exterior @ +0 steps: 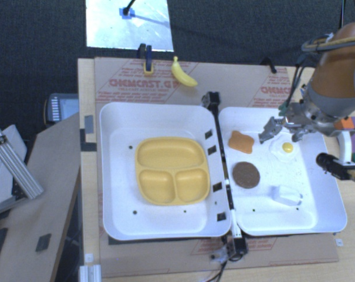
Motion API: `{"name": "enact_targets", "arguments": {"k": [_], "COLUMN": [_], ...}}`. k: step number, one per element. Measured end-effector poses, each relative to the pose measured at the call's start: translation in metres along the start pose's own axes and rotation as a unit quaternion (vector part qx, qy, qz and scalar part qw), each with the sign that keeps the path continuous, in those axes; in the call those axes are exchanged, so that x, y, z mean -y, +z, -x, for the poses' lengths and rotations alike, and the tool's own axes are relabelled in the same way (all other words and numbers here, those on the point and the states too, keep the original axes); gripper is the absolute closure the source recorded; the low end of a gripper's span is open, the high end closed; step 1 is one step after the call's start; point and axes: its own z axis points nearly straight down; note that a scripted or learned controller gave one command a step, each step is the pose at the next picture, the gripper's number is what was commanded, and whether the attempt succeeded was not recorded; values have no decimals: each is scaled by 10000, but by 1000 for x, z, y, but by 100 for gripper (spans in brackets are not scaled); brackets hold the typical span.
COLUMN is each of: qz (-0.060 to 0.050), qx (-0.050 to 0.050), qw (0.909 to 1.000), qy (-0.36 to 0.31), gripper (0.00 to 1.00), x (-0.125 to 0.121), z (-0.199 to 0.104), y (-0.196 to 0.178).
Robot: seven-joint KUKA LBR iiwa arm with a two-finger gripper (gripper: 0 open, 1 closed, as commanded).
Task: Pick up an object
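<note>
In the right white bin (327, 216) lie a flat orange toast-shaped slab (241, 141), a round brown patty (246, 174) and a white fried egg with yellow yolk (286, 149). The claw (283, 131) hovers spread wide above the egg, holding nothing.

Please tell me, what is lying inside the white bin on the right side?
Inside the right bin lie an orange slab, a brown disc, a fried-egg toy and a pale, unclear piece. The tool hangs over the egg, covering the bin floor behind it.
</note>
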Motion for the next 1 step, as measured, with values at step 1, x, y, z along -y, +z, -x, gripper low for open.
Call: {"name": "enact_targets", "arguments": {"k": [1], "qz": [55], "qx": [6], "qw": [10000], "qy": [-9], "gripper": [0], "x": [-2], "z": [0], "y": [-6]}}
